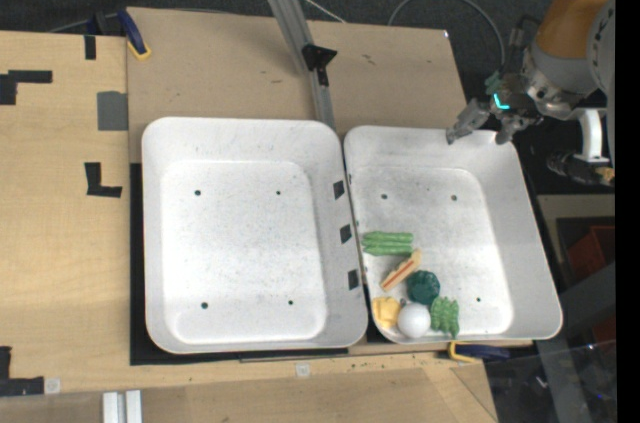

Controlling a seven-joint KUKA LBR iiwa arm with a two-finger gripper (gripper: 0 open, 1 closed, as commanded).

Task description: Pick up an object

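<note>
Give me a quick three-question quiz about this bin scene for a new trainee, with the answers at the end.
1. True or false: the toys lie in the left bin.
2. Where is the gripper? A) over the toy cluster B) at the right bin's far rim C) over the left bin
3. Fill in: the white ball sits between the yellow toy and a ____ toy.

Key: 1 false; 2 B; 3 green. The toys, among them a green bean pod, an orange stick and a dark green ball, crowd the right bin's near left corner.
</note>
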